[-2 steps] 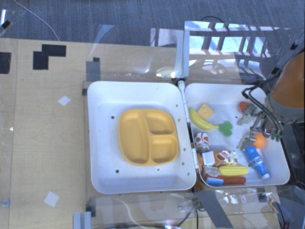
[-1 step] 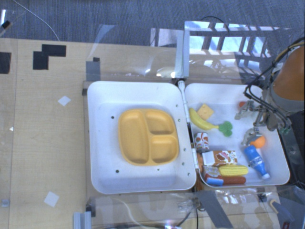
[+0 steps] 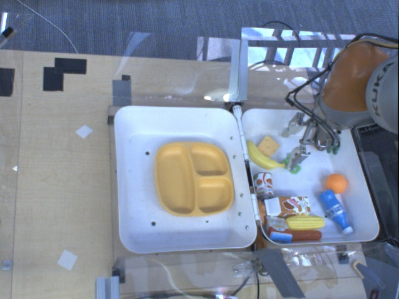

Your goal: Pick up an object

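You see the gripper [image 3: 298, 161] by the banana's [image 3: 264, 158] green tip — its grip state you cannot tell — wrist blurred.

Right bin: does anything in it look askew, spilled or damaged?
Nothing looks damaged or spilled. The toys are crowded along the right bin's left and front edges, the corn cob lying on a small box.
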